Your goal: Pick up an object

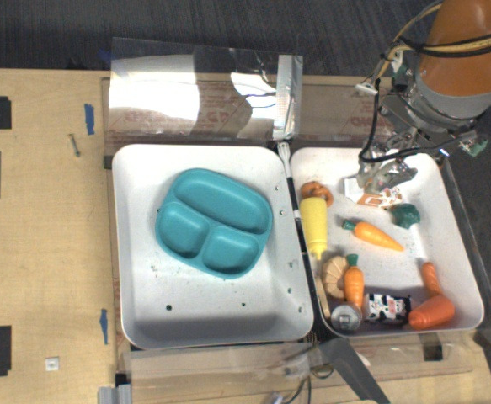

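**Gripper poised at the back of the right bin, nothing lifted yet**

You have the arm (460, 49) reaching in from the right, with the gripper (386, 175) hanging over the far part of the right bin (462, 251). How wide the claw stands cannot be told from this slanted overhead view, nor whether it has hold of anything.

Your candidates all lie in that bin. A small orange-and-white packet (378, 197) sits just under the gripper, with a dark green piece (406, 215) beside it and a carrot (373, 235) a little nearer the camera. The yellow corn cob (315, 224) lies along the dividing wall, probably nudged there, which would make it awkward to grasp. More carrots and a dark can crowd the near edge.

The left bin (136, 251) holds a teal divided tray (214, 220), well apart from the arm.

Judging by position, the packet is the likeliest target
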Controlling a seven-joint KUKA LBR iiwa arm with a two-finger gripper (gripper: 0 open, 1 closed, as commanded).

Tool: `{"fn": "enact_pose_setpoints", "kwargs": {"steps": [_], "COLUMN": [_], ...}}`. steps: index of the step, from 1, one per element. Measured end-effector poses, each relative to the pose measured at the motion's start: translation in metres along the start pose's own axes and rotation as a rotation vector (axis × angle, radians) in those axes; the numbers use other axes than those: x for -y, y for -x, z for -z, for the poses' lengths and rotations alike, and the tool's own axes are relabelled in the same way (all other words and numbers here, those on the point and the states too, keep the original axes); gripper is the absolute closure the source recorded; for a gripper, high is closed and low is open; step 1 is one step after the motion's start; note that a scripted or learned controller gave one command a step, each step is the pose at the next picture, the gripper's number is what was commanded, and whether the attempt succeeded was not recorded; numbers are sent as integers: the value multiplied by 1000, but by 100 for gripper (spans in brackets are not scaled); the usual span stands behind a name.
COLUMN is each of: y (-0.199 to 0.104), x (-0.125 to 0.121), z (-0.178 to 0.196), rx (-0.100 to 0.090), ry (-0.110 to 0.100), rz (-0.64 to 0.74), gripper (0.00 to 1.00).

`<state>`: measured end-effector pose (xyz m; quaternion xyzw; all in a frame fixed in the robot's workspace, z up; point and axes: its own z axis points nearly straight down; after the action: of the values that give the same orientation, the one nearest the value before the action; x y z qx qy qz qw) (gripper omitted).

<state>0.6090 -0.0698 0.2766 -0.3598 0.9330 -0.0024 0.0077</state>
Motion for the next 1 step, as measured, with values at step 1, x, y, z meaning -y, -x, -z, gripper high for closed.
{"fn": "enact_pose_setpoints", "kwargs": {"steps": [1], "y": [20], "x": [34], "z": [20], "rx": [-3], "ry": [5], "rz": [35], "gripper": [100]}}
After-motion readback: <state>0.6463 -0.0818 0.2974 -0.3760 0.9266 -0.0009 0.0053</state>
